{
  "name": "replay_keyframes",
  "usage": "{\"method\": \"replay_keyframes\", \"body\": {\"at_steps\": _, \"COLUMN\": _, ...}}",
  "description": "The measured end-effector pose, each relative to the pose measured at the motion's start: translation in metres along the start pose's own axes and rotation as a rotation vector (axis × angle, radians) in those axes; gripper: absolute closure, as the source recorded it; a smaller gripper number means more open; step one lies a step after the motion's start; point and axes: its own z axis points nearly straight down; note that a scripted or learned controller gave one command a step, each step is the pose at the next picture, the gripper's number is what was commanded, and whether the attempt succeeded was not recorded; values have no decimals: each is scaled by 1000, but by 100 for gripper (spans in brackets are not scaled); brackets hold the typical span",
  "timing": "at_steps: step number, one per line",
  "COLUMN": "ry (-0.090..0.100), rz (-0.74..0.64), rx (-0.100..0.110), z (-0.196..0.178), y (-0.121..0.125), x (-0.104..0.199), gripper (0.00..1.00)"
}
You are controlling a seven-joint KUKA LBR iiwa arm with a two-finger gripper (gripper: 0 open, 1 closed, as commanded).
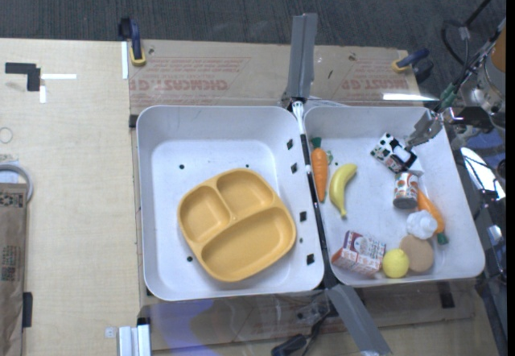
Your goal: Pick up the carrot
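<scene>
Camera view is showing my gripper [424, 127] hanging over the far right corner of the right bin [378, 115], with my arm reaching in from the right. It is too small and too blurred against the bin's white wall for me to tell how it is set, and I am seeing nothing in it. It is hovering just beside a small black-and-white toy [393, 152], which looks like a cow, though I cannot be sure.

I am judging that I am poised at the wrong side of the bin for the task. The carrot [320, 172] is lying well apart from me along the left wall of the right bin, leafy end toward the far side, tip toward the near side. A banana [342, 188] is lying just beside it, nearly parallel, so I am expecting a tight approach: the wall on one flank and the banana on the other are leaving little room.

Further along the right side of the same bin, a small can [406, 192] is standing near a second, smaller orange carrot-like piece [430, 214], a white lumpy item [421, 225], a tan round item [417, 253], a lemon [395, 263] and a red-and-white box [359, 252] at the near wall.

Across the divider, the left bin [161, 185] is holding a yellow divided plate [236, 222] with nothing showing in its three compartments.
</scene>
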Motion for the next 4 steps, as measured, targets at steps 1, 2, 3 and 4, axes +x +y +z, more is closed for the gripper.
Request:
{"method": "replay_keyframes", "body": {"at_steps": 1, "ry": 0, "rz": 244, "rx": -1, "z": 92, "y": 78, "x": 69, "gripper": 0}}
{"method": "replay_keyframes", "body": {"at_steps": 2, "ry": -1, "rz": -75, "rx": -2, "z": 91, "y": 99, "x": 166, "gripper": 0}}
{"method": "replay_keyframes", "body": {"at_steps": 3, "ry": -2, "rz": -73, "rx": 1, "z": 84, "y": 99, "x": 165, "gripper": 100}}
{"method": "replay_keyframes", "body": {"at_steps": 4, "ry": -2, "rz": 652, "rx": -1, "z": 40, "y": 98, "x": 220, "gripper": 100}}
